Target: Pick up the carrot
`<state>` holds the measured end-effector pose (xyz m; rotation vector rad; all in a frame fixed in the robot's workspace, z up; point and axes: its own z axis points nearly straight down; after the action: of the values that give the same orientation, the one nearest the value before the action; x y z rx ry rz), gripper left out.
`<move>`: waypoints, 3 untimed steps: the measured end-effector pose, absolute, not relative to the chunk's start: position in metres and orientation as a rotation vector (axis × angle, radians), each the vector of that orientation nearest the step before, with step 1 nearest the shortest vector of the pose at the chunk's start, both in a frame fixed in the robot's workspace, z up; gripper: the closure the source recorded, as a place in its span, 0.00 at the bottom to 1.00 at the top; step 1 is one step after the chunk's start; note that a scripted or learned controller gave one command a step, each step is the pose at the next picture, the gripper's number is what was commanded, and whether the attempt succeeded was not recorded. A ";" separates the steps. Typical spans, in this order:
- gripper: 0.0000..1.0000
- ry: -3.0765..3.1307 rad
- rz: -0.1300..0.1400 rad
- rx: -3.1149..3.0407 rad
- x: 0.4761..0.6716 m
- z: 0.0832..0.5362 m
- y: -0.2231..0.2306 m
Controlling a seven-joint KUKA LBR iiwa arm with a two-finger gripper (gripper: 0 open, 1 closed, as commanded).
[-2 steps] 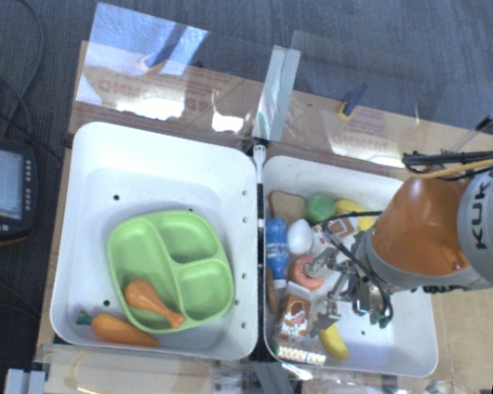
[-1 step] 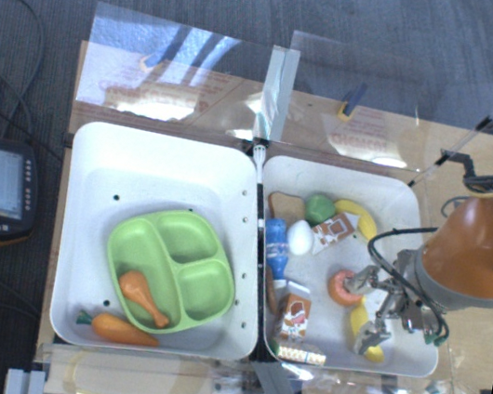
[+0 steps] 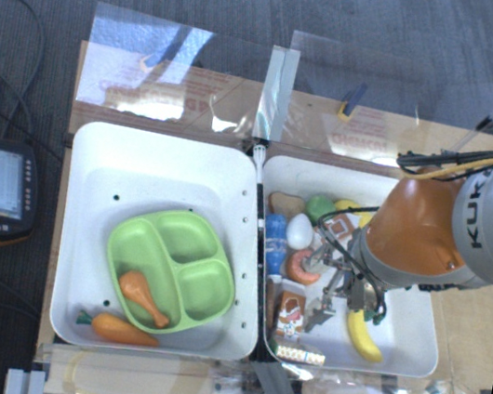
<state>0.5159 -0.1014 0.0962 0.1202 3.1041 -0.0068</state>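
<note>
Two white bins sit side by side on the bench. The gripper hangs low over the right bin, above a small brown packet. I cannot tell if its fingers are apart or together, and nothing can be seen between them. A smooth curved yellow banana lies just right of it, with a white egg and a round orange ring nearby. The carrot, long and orange, lies in the left bin at its near edge, touching the green tray. An orange drumstick rests in that shiny tray.
</note>
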 end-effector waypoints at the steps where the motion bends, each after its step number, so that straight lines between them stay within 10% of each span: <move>1: 0.00 3.108 -0.013 -0.013 0.494 0.096 -0.161; 2: 0.00 3.059 -0.017 -0.582 0.513 0.096 -0.197; 3: 0.00 3.088 -0.016 -0.347 0.513 0.096 -0.124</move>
<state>0.5129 -0.1240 0.0963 -0.3466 3.0881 -0.0155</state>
